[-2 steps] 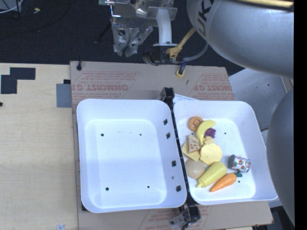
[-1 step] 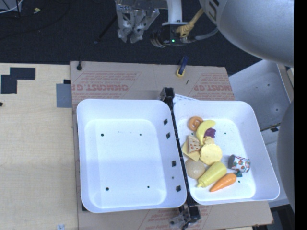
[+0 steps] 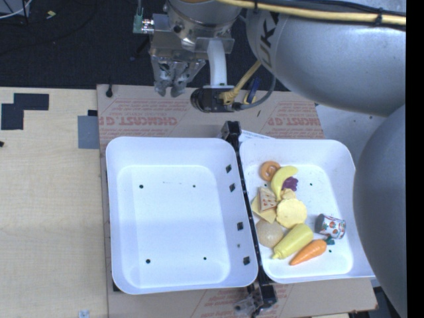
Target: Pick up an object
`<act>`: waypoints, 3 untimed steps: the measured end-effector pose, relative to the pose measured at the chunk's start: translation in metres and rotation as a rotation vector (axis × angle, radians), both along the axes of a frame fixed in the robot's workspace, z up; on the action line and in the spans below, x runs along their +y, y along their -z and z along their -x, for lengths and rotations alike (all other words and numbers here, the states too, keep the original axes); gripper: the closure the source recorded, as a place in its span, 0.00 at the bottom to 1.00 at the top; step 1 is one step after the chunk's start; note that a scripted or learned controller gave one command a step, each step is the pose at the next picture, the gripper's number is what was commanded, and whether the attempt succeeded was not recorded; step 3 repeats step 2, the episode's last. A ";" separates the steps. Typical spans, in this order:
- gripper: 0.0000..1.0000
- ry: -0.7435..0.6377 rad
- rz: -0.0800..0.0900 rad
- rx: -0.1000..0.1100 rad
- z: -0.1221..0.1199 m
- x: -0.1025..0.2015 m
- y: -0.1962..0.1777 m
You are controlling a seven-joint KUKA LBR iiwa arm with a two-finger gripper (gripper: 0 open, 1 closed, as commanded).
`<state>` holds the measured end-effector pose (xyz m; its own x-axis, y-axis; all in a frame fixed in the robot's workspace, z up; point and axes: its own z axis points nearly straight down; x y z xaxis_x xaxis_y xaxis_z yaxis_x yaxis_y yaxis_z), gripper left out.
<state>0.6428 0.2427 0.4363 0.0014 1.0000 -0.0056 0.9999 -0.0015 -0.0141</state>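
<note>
**Mia:** Where is the pincer (image 3: 176,85)?

**Ben:** Way up at the top, past the back edge of the two bins. It hangs over the brown board (image 3: 173,114) that lies under the bins. Its two fingers point down and sit close together. There is nothing between them.

**Mia:** And where are the toys?

**Ben:** All in the right bin (image 3: 336,156). They lie in a bunch near its middle. There is an orange carrot (image 3: 308,252) at the front, with a yellow bottle (image 3: 292,241) just beside it. A little can (image 3: 330,226) lies near the carrot's fat end.

**Mia:** What else?

**Ben:** A small brown ring (image 3: 269,171) at the back, touching a yellow banana (image 3: 284,177). A purple bit (image 3: 290,184) sits on the banana. Below that is a round yellow thing (image 3: 291,212) and a wedge of cheese (image 3: 267,201).

**Mia:** And the left bin (image 3: 126,158)?

**Ben:** It sits right next to the other one, and their sides touch in the middle. The pincer is well apart from all the toys.
</note>
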 end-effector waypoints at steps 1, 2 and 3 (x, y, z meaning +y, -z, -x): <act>1.00 -0.005 -0.005 -0.014 -0.001 0.001 -0.046; 1.00 -0.008 -0.006 -0.015 0.000 0.002 -0.094; 1.00 -0.008 -0.006 -0.015 0.000 0.002 -0.094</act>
